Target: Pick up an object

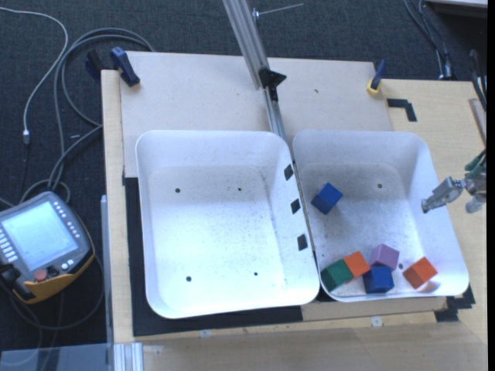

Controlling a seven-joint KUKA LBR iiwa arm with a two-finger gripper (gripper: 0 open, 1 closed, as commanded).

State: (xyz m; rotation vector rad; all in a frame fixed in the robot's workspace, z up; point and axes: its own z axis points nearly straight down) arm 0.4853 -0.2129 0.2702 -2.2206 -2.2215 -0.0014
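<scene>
Dark carpet, looped with grey cables, surrounds a pale wooden worktop (pixel 201 91) that carries two shallow white plastic bins side by side. On the floor at the left lies a grey-and-orange teach pendant (pixel 39 242), well apart from the work.

All the candidates lie in the right-hand white bin (pixel 363 149). A lone blue cube (pixel 327 198) sits by itself near the bin's left wall, with bare floor on every side. Along the near wall huddle five more: a green cube (pixel 336 273), a small orange cube (pixel 356 263), a purple cube (pixel 384 255), a dark blue cube (pixel 378 279) and a larger orange cube (pixel 420 272). The first four touch or nearly touch; the larger orange one stands a little apart at the right.

These look like small rigid blocks, probably light foam or wood, with flat faces: my guess is that they will neither crush nor slide much if squeezed across two opposite sides. The lone blue cube seems the easiest pick, since the jaws could come down on either side of it unhindered. In the cluster, neighbours and the near wall would block one finger.

The metal two-finger gripper (pixel 442 195) hangs over the bin's right wall, holding nothing that I can see; whether its jaws are spread or closed I cannot tell
</scene>
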